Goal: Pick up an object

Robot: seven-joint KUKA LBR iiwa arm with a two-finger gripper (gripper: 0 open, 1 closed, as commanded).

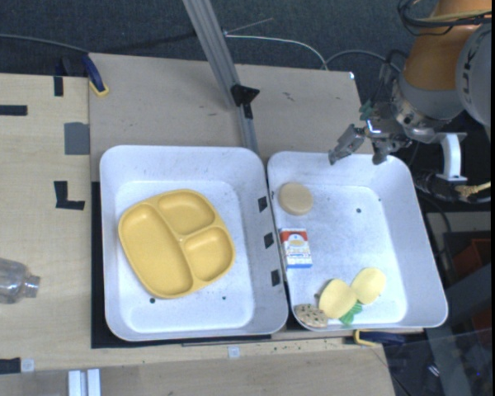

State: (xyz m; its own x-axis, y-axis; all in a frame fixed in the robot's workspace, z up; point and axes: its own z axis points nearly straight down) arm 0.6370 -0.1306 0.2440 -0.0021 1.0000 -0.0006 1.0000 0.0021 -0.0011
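While its fingers stand apart and empty, the gripper (360,148) hovers over the right bin's (421,246) far rim. Below lie a round disc (295,197), a small carton (296,248) and yellow toys (351,293), all apparently awaiting a pick.

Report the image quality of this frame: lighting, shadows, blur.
Camera view: even, soft light; no harsh glare on either white bin. The yellow divided plate casts only a faint shadow. The picture is slightly soft overall; print on the small carton is unreadable. The gripper looks blurred, and the clear bottle is faint.

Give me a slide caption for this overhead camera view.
Open gripper hovers above right bin; yellow divided plate sits in left bin.
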